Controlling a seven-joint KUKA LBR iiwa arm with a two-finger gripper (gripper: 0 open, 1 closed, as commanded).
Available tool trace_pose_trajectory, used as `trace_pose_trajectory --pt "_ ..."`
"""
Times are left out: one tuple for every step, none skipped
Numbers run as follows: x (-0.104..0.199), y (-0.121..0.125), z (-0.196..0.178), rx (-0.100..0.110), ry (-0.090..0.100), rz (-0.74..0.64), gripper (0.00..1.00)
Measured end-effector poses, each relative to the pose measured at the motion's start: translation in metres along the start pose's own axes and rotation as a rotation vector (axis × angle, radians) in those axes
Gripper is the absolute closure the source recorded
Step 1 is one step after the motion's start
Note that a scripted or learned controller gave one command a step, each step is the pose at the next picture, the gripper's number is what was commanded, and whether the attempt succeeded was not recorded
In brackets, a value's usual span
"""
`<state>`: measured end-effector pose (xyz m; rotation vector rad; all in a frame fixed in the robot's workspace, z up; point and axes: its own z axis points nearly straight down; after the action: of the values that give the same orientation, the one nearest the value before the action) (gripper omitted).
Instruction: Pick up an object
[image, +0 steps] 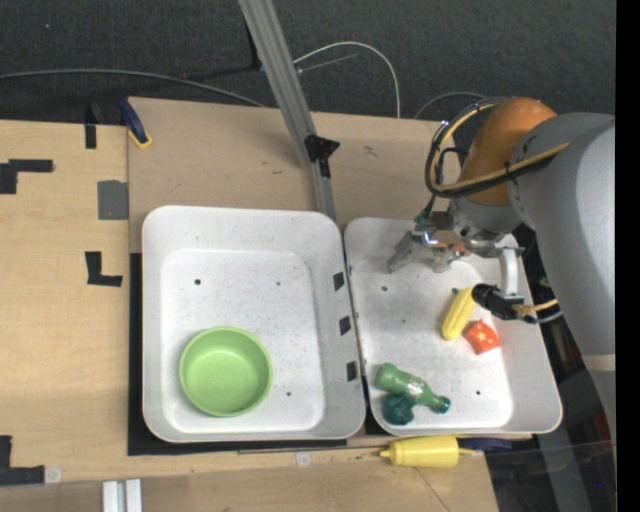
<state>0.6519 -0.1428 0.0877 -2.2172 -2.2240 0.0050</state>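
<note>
The grey arm with its orange band reaches in from the upper right of the frame, and its metal two-finger gripper (425, 250) sits over the upper part of the right-hand shallow white plastic bin (400, 300). The gripper is released: its two fingers are spread in a splayed V, one pointing down-left toward the bin floor and the other toward the right, with nothing between them.

Lower in the same bin, right of centre, lies a small yellow oblong plastic object (457, 313), tilted, and just beside it to the lower right is a small orange-red block (482, 337). Both lie apart from the gripper, below and to the right of it. Near the bottom edge of that bin rests a green bottle-shaped toy (408, 383), lying on its side, with a darker teal piece (399, 407) touching it from below.

The left-hand shallow white plastic bin (240, 250) holds a round lime-green plastic bowl (226, 371) in its lower left corner, upright.

On the tan wooden desk (60, 330), just outside the right bin's bottom edge, lies a yellow plastic squeeze bottle (424, 452) on its side.
</note>
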Motion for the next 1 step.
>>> trace_pose_trajectory --pt "0.0005 0.0003 -0.0107 0.0 -0.001 -0.002 1.0"
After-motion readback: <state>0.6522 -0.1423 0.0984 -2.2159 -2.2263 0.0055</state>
